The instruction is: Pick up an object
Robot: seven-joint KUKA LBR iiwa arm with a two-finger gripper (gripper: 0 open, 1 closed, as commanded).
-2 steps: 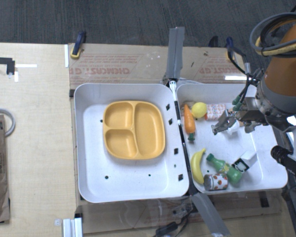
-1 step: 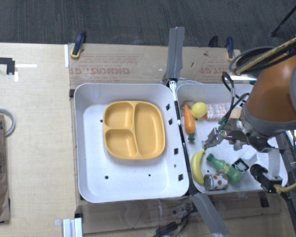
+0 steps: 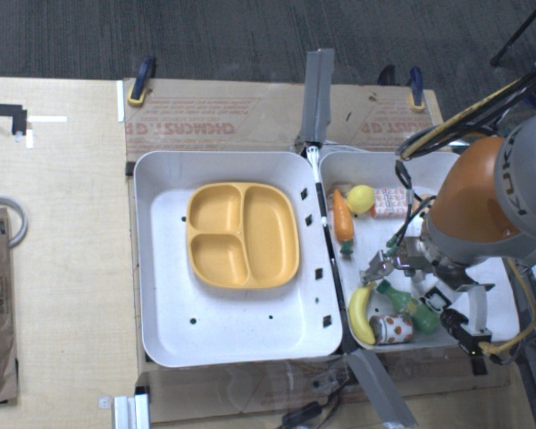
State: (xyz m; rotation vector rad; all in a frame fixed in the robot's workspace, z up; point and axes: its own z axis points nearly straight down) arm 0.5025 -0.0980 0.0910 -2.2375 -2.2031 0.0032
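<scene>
The tool [image 3: 395, 264] hangs low in the right bin [image 3: 509, 333], right over the crowded corner where the banana [image 3: 361, 315], a green bottle [image 3: 409, 299] and a small can [image 3: 393, 329] lie packed together. From where I stand I cannot tell whether it is clenched or released — the wrist hides too much.

The risk is plain: things lie so close that a closing grip could catch two at once, or nudge the bottle aside and come up with nothing. The carrot [image 3: 342, 219] and lemon [image 3: 361, 199] sit further back, apart from the jumble — easier targets, I'd say.

The yellow divided plate [image 3: 244, 235] lies in the left bin [image 3: 161, 329]. Red lettering on the cardboard [image 3: 223, 114] behind reads upside down; I can't make it out surely.
</scene>
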